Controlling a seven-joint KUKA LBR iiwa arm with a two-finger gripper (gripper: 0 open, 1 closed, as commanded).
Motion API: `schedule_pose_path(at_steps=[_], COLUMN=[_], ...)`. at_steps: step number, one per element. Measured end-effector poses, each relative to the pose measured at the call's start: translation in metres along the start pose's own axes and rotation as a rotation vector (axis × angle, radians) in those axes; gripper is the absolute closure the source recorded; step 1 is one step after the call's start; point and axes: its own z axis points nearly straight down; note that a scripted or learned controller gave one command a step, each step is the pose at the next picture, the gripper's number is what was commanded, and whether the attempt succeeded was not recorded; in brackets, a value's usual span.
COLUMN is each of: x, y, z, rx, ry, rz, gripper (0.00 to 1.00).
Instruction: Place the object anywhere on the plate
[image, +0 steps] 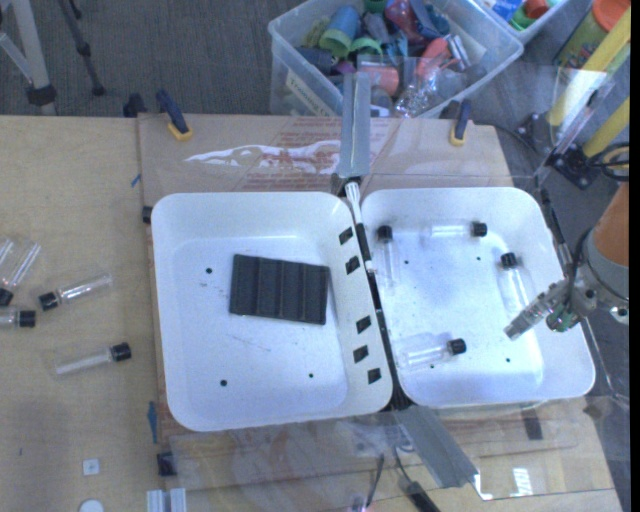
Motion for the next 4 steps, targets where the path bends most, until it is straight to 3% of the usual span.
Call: schedule_pose_path(at_steps=[1,2,3,4], x=[0.021,0.084,0.166,0.152], y=[0.029,0.046,0.143,0.240], z=[-0.099,-0.038,-0.093,0.109], rx=[0.001,0.008,0.002,-0.002], ry=[-0.002,0.001,-0.002,0.007], rz=[0.648,1.094,0.998,1.159], gripper=[1.00,1.00,1.00,1.00])
